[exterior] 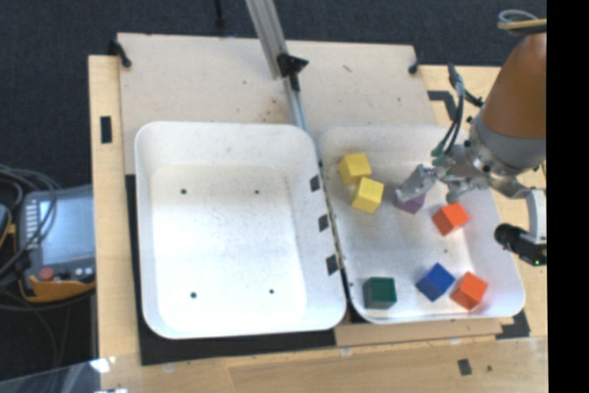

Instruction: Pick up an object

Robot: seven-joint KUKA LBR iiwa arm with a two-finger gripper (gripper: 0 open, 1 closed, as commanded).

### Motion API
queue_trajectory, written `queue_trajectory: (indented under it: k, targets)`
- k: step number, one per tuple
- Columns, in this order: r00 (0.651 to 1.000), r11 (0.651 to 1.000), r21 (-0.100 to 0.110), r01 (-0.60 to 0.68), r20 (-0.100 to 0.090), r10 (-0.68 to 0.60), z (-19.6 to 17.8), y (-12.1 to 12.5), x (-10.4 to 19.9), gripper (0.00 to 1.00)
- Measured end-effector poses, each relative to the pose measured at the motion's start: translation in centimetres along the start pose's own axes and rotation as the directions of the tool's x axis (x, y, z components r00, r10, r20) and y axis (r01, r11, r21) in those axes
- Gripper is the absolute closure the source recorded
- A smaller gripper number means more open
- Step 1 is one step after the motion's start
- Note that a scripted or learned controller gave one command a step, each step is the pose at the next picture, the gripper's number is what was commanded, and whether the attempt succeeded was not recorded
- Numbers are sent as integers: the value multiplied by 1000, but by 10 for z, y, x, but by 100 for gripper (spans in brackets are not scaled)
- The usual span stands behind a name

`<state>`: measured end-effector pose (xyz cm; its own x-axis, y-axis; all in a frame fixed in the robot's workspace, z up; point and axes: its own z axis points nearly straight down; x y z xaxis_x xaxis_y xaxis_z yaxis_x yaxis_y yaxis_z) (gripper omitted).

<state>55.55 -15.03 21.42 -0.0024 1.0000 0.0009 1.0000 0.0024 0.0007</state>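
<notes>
The grey arm (515, 120) leans in from the right edge, its gripper (425, 182) low over the right bin (492, 304), around a purple block (410, 201); how firmly it grips, I cannot tell. That bin carries two yellow blocks (354, 167) (367, 194), two orange (450, 218) (469, 289), one blue (435, 281), one green (379, 292).

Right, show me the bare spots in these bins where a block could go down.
The left bin offers bare floor wall to wall. In the right bin, a patch lies free between the yellow blocks, green block and blue block. It is crowded around the gripper, purple block and orange blocks.
</notes>
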Motion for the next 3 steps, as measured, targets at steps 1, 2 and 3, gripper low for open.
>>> queue_trajectory:
  k: [1,2,3]
  targets:
    - [1000,1000,-1,-2,0,2,0,0,0,0]
    - [1000,1000,4,-5,3,5,43,3,0,0]
    - [1000,1000,5,-7,2,7,92,-1,9,0]
